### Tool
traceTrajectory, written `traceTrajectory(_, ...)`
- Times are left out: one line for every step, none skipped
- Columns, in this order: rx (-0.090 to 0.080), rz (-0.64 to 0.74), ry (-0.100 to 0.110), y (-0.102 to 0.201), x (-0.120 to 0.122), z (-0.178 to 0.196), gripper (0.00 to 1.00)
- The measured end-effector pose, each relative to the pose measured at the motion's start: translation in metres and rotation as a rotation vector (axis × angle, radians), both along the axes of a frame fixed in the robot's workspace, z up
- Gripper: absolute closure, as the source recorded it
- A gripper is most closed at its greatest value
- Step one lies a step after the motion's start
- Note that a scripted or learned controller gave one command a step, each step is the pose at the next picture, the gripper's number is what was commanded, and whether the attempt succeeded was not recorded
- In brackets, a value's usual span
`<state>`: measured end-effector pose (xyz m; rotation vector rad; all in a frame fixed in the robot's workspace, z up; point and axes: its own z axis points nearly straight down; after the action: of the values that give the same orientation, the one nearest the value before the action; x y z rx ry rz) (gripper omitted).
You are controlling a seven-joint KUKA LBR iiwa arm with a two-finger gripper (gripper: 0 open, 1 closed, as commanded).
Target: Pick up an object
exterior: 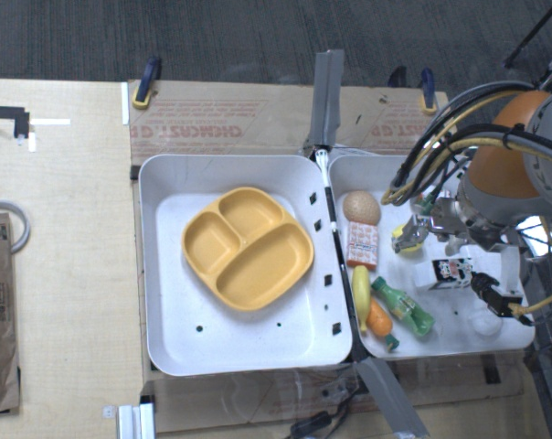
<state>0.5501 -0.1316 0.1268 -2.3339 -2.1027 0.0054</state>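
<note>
Seemingly mid-approach, with nothing held that I can see and its opening impossible to judge, the gripper (454, 245) hangs over the right bin (523, 337) beside a small box (450, 271), needing descent, while the green bottle (402, 303) lies toward eight o'clock.

A yellow three-compartment plastic plate (249, 247) lies in the glossy white left bin (166, 337). The white right bin (523, 337) holds a tan egg-shaped ball (361, 208), a red-and-white printed packet (363, 244), a yellow banana (360, 291), an orange carrot (379, 320) and a green bottle (402, 306) — plus a small black-and-white carton (451, 272). The arm (514, 154) is grey, banded orange.
</note>
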Motion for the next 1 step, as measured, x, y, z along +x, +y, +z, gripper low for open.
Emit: traceTrajectory(0.0,0.05,-0.002,-0.0109,0.0668,-0.0352,0.0)
